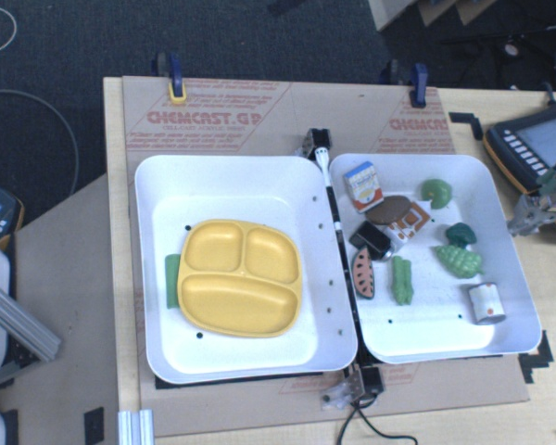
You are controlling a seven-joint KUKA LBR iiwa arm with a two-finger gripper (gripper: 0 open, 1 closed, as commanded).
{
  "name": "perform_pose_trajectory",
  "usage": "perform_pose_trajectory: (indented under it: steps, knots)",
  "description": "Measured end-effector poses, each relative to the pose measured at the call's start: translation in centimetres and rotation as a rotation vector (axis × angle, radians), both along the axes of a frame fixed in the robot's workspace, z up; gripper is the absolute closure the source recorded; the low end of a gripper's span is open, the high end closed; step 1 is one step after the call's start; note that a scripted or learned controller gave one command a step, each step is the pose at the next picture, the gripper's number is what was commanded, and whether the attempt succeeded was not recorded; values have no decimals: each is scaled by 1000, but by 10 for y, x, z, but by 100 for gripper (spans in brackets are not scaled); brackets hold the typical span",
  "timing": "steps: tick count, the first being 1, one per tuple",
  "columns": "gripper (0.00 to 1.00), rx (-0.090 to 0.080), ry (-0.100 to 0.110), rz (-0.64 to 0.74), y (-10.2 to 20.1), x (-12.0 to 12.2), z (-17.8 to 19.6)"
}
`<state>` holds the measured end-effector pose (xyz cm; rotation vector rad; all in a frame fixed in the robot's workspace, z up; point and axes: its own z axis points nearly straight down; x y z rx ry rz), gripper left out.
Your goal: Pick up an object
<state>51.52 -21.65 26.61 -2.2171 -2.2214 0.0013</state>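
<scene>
The cardboard sheet (259, 109) under both bins reads "CHEMCAST GP" in red. The right bin (510, 248) holds a small carton (362, 183), watermelon slice (362, 273) and can (486, 303); the left bin (157, 248) a yellow tray (241, 276).

Smooth, slightly glossy white plastic for both bins (157, 276). Matt yellow plastic on the divided plate (241, 278). Shiny metal on the small can (485, 303). Printed cardboard on the little carton (362, 184). Brown, matt paper-faced board with red lettering across the desk (222, 119).
</scene>
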Motion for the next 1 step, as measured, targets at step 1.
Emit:
perform_pose_trajectory:
  steps: [1]
  knots:
    - [100,-4,-8,2,2,56,-10]
